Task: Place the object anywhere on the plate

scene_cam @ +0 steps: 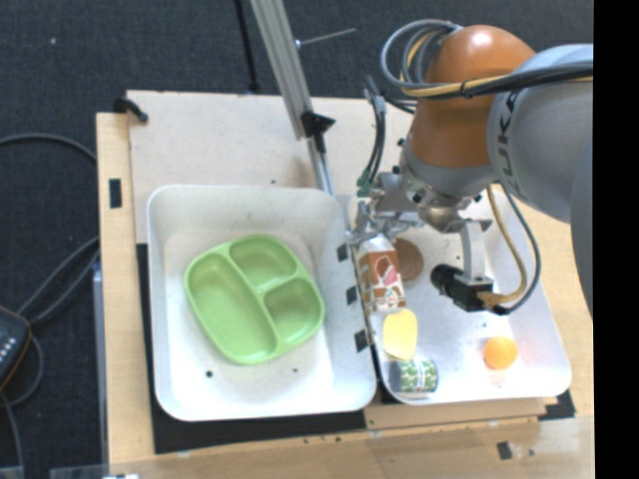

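Note:
A light green plate (255, 296) with three compartments lies in the left bin (175, 218), with nothing on it. My gripper (370, 228) hangs low over the left edge of the right bin (539, 317), right at the top end of a brown and white carton (380, 279) that lies along that edge. The wrist hides the point where gripper and carton meet, so any contact is not visible.
Also in the right bin are a brown round thing (408, 260) beside the carton, a yellow object (400, 333), a green and white can (416, 375) at the front and a small orange ball (499, 352). A slanted metal rail (290, 68) rises behind the bins.

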You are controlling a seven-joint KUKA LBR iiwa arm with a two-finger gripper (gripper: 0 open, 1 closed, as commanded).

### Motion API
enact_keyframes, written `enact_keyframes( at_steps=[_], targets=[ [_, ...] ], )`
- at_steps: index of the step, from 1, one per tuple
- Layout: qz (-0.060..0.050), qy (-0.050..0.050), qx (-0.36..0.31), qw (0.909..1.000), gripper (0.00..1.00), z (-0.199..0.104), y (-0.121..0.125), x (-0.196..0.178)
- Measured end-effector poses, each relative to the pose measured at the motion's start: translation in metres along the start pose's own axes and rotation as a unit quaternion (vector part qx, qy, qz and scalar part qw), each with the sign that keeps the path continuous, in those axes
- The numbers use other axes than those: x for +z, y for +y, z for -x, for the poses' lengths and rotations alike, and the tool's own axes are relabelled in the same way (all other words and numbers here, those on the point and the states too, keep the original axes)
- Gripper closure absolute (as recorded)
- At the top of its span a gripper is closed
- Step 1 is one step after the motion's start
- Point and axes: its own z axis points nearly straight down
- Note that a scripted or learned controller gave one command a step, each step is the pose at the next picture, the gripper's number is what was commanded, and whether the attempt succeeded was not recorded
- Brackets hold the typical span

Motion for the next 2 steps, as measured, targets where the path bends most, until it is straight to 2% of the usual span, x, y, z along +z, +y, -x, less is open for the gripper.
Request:
enact_keyframes(
  at_steps=[1, 2],
  targets=[
    [0.0, 0.0, 0.0, 1.0, 1.0, -0.053, -0.014, -0.001],
    [0.0, 0.0, 0.0, 1.0, 1.0, -0.111, -0.016, 0.005]
  ],
)
